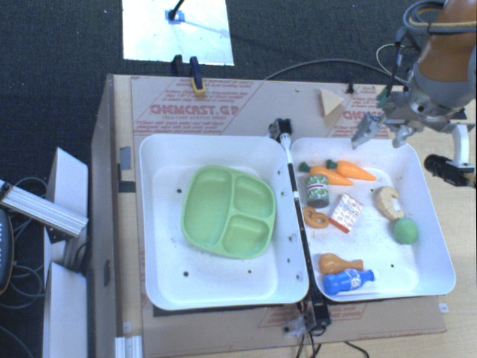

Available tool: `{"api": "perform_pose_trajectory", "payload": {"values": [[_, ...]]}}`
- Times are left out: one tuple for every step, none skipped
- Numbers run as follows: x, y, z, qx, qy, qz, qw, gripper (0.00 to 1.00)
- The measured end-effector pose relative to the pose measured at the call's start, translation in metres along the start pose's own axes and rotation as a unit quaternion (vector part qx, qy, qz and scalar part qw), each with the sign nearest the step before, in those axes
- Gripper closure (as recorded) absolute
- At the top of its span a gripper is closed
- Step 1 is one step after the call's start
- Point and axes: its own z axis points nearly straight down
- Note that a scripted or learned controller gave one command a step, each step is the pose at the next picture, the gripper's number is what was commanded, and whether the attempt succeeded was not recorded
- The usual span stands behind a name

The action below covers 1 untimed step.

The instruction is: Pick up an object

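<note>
Here your open, empty two-finger gripper (384, 130) hovers over the right shallow white bin (436, 230) of toy food, while the left white bin (160, 192) holds a green divided plastic tray (229, 211).

Bright, even light is falling from above, washing the white bins (223, 289) nearly to glare and throwing only faint shadows. A pale panel (177, 19) on the dark floor is shining strongly. The whole picture is looking slightly soft and grainy.

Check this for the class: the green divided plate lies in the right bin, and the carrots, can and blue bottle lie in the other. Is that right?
Not quite. The camera view shows the green divided plate in the left bin; the carrots, can and blue bottle lie in the right bin.
</note>
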Motion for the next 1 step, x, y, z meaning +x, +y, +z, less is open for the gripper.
{"api": "perform_pose_trajectory", "payload": {"values": [[-0.0002,-0.0363,0.1177,0.001,0.000,0.001,1.0000,0.00]]}}
